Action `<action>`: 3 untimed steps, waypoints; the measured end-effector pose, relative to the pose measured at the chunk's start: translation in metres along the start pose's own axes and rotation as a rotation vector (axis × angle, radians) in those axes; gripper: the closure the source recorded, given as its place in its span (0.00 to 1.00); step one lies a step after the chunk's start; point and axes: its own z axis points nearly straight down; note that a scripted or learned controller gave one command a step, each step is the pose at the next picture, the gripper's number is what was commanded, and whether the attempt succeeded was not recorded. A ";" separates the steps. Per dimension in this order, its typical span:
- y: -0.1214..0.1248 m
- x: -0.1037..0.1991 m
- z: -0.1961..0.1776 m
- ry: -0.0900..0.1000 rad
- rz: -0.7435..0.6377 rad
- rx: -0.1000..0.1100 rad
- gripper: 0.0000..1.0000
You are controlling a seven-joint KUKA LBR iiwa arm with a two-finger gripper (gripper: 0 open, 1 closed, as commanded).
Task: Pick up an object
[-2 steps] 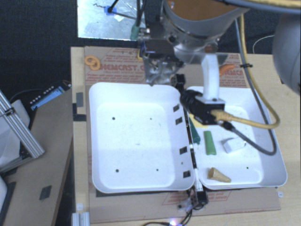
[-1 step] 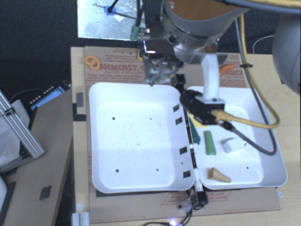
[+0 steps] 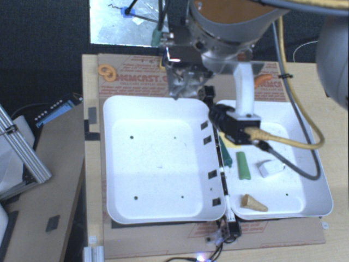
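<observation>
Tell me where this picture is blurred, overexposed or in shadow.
Camera view: the arm fills the top, close to the lens and soft; the left bin reads bright white with little surface detail; the green object and tan cone in the right bin stay fairly sharp; the floor at upper left is dark.

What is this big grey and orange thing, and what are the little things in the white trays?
That is a robot arm, reaching in from the right. A camera above the bench looks down at a slant. The arm ends in a gripper, which hangs over the far edge of the left tray. I cannot tell if it holds anything. The right tray has a green stick, a small white block and a tan cone. A yellow hose and black cable cross over it. An orange ring lies outside the trays, far left.
</observation>
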 end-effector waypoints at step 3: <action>0.000 0.000 0.000 0.000 0.000 0.000 1.00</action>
